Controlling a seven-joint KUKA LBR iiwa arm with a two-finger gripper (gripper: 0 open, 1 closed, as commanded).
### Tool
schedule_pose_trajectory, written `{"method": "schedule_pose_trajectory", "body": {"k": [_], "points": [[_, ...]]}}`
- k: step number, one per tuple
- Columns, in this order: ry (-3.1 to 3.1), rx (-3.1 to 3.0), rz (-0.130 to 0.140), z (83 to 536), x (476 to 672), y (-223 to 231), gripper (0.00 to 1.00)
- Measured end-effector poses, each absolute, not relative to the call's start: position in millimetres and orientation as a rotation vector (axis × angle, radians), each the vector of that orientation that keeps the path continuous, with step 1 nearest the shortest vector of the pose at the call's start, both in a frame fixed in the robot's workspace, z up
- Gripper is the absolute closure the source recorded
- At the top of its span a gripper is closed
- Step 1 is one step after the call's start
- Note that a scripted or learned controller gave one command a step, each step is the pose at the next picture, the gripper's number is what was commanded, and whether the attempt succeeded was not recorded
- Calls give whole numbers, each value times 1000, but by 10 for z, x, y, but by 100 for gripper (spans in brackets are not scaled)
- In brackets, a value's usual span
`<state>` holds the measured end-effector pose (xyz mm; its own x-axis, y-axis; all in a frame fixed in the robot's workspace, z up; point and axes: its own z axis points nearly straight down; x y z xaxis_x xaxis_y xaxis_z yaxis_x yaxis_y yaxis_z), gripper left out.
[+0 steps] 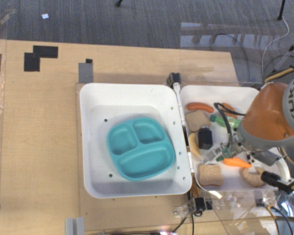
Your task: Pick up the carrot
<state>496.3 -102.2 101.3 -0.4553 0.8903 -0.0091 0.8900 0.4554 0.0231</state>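
Observation:
The orange carrot (237, 163) lies in the right white bin (245, 93), near its front and pointing right. My gripper (221, 152) hangs low over the bin, just above and to the left of the carrot's thick end, and its tip is tangled with dark cables. The arm's orange band (268, 114) rises behind it and hides the bin's right side. Whether the gripper touches the carrot cannot be told from here.
Around the carrot lie a bread roll (210, 175), a tan pastry (253, 178), a black block (205, 138), a banana (193, 145), a brown slice (197, 119), a sausage (200, 106) and a green item (219, 119). The left bin (95, 131) holds a teal divided plate (140, 149).

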Motion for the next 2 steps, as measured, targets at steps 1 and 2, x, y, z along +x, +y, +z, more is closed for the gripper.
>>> {"method": "schedule_pose_trajectory", "body": {"k": [1, 2], "points": [[2624, 1670, 20, 3017, 4930, -867, 0], [2925, 1142, -1, 1981, 4874, -1183, 0]]}}
